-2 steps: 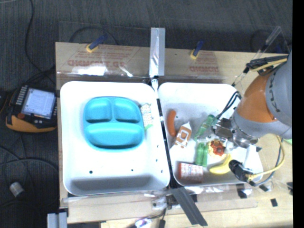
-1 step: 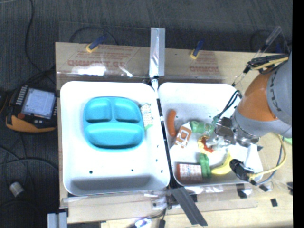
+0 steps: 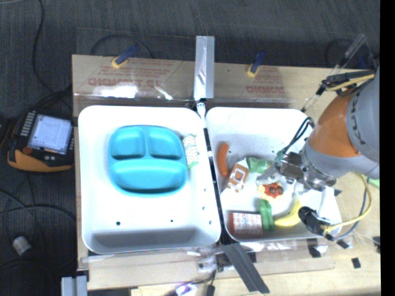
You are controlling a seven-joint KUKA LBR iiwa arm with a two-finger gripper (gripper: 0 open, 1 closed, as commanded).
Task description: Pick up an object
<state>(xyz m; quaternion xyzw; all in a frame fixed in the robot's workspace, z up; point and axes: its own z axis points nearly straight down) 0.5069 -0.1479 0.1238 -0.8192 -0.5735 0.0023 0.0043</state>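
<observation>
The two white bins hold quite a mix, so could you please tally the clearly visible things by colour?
Blue: 1, the divided plate
Orange: 1, the carrot
Yellow: 1, the banana
Green: 1, the bottle
Total: 4; the small cluttered items beside the gripper are too unclear to count.

Dark grey carpet (image 3: 123, 11) covers the floor around a pale wooden bench (image 3: 290, 79). Black cables (image 3: 37, 17) trail across the carpet at the far left. A small device with a lit screen (image 3: 46, 134) lies left of the bench.
</observation>
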